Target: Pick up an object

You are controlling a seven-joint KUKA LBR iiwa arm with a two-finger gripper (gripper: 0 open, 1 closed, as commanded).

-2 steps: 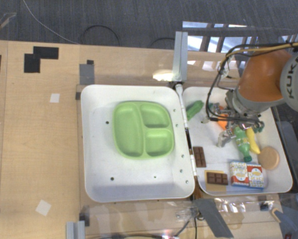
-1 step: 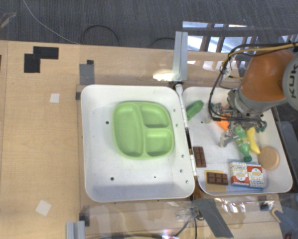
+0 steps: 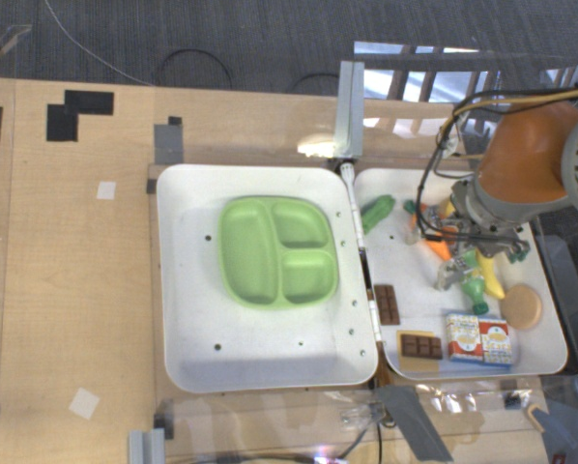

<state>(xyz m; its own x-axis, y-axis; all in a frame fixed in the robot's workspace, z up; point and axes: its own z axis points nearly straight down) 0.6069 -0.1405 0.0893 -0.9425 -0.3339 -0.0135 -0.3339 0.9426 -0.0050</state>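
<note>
Gripper [image 3: 460, 271], its grasp impossible to tell, hangs over toy food in the right bin [image 3: 556, 352]; green plate [image 3: 274, 251] sits left

A robotics lab: wooden bench [image 3: 67, 288] with fiducial markers [image 3: 76, 112], cables, grey carpet [image 3: 173, 17].

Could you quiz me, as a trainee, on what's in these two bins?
1. True or false: the green plate lies in the left bin.
2. Which bin does the arm hang over? A left, B right.
3. Fill in: the small printed carton sits beside the chocolate ___.

Key: 1 true; 2 B, the right bin; 3 bar.
</note>
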